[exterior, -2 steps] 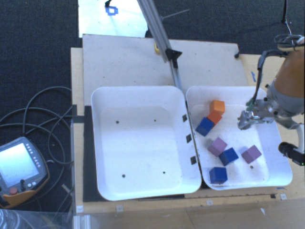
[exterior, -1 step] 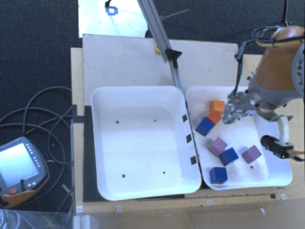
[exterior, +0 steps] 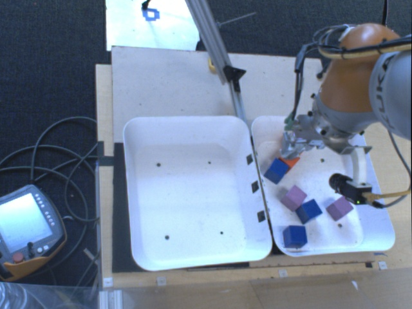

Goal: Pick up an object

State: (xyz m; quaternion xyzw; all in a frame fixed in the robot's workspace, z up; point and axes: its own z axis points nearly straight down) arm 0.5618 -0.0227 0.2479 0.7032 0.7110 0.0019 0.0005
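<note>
Partly hidden orange block (exterior: 293, 162) beneath fingers (exterior: 288, 148).

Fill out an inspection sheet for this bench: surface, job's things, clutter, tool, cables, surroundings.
Surface: two white bins, left bin and right bin, side by side on the bench.
Job's things: right bin holds three blue blocks, two purple blocks and an orange piece.
Clutter: nothing seen.
Tool: tool low over the blue and orange pieces; grip unclear.
Cables: black cables loop on the floor, left.
Surroundings: pendant, dark carpet.

Orange block (exterior: 293, 162) mostly hidden behind blue cube (exterior: 277, 170) and end effector (exterior: 291, 148); finger state unreadable.
</note>
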